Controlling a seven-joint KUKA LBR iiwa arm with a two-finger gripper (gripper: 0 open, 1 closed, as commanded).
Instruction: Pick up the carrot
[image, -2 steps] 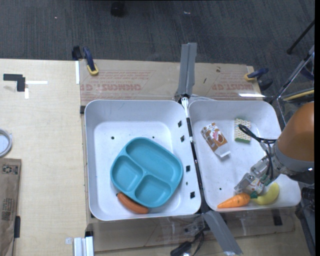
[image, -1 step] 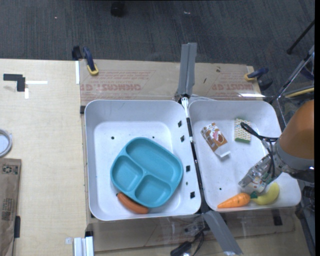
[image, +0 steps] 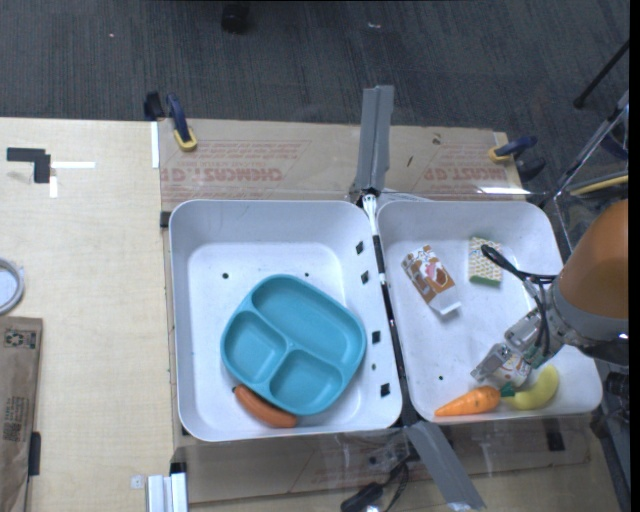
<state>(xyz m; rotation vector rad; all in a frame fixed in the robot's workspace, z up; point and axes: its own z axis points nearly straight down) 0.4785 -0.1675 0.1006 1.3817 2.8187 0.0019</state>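
Left bin (image: 190, 300): blue divided plate (image: 292, 345), sausage (image: 264, 408) tucked under its front edge. Right bin (image: 440, 215): carton (image: 430, 275), sponge (image: 487, 262), carrot (image: 468, 402) at front wall, banana (image: 532, 391) beside. Gripper (image: 500, 366) just above carrot; finger state unclear.

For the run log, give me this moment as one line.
gripper low in right bin | above carrot, beside banana | carrot lying on bin floor, not held

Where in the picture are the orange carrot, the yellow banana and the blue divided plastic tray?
Orange carrot (image: 468, 402): camera view, middle of its body.
Yellow banana (image: 536, 391): camera view, middle of its curve.
Blue divided plastic tray (image: 240, 318): camera view, left rim.
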